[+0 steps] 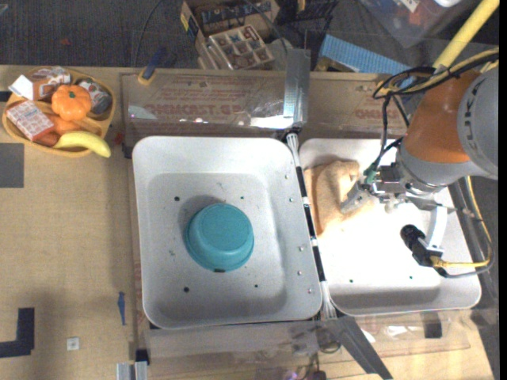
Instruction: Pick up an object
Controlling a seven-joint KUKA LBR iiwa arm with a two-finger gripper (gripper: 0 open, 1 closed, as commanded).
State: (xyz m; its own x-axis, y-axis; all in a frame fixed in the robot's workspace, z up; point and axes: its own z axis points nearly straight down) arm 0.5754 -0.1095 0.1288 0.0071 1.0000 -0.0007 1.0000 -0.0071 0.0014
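Two white bins are sitting side by side on the tabletop (63,236). The left bin (158,165) is holding one teal bowl (220,236), lying upside down near its middle with bare floor all around. The right bin (396,287) is holding one tan, bread-like object (331,190), lying against the left wall toward the far end, its long axis running near to far; the near and right floor is staying open. The gripper (363,190) is hovering at the object's right edge, and whether its fingers are apart or together cannot be told. One basket of toy food (55,111) is resting at the far left.
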